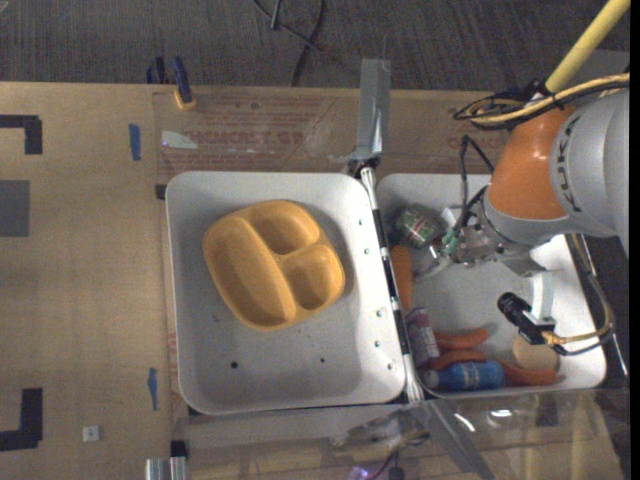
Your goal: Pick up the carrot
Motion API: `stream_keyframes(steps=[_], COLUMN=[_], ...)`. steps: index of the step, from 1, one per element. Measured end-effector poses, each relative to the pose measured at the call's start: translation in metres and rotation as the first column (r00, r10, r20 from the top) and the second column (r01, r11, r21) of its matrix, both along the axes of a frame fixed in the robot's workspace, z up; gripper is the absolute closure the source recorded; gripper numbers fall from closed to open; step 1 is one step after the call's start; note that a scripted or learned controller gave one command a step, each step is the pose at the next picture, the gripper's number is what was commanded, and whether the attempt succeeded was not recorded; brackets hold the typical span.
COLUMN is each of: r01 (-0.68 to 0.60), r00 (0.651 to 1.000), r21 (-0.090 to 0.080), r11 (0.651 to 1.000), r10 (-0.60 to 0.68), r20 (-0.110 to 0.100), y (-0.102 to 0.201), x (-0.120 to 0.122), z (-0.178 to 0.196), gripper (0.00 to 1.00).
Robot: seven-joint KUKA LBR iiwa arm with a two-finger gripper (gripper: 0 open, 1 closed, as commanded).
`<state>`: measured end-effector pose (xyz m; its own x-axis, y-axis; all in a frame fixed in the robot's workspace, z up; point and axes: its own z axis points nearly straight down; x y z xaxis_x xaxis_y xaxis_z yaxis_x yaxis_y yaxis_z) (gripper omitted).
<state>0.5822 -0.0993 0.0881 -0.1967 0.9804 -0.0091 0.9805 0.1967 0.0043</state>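
**Claw low in the right-hand bin, carrot just beside it**

Pale wooden bench runs under both white bins, with dark carpet and loose cables beyond its far edge. From my remote seat I see the grey arm with its orange band come in over the right bin and bend down to the claw, which sits low near that bin's far-left corner. The wrist body hides the tip, so I cannot tell whether the claw is spread, pressed together or pinching anything.

The carrot lies just beside the claw, on its picture-left, stretched along the divider wall between the bins. I cannot tell whether the two touch.

A greenish can lies just past the claw toward the bin's far corner. Nearer the camera than the claw, along the bin's front wall, I make out a blue bottle, two more orange pieces around it, and a pale round lump. A black part on a yellow cable hangs between that cluster and the claw.

Well off to the claw's picture-left, across the divider, the left bin holds a yellow sectioned plate, lying flat with its three wells up.
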Motion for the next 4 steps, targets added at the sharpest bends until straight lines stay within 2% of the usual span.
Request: stream_keyframes(steps=[1,2,3,4], r01=[-0.372,-0.58,-0.631,-0.761], r00=[0.928,0.814,0.776,0.649], r21=[0.005,0.004,0.0,-0.001], r11=[0.928,0.814,0.776,0.649], r10=[0.372,0.58,0.631,0.761], r20=[-0.002,-0.002,0.0,0.0], y=[-0.02,-0.098,-0.124,-0.065], x=[-0.102,-0.102,-0.066,-0.011], z=[-0.001,0.036,-0.001,-0.001], gripper=[0.0,0.0,0.0,0.0])
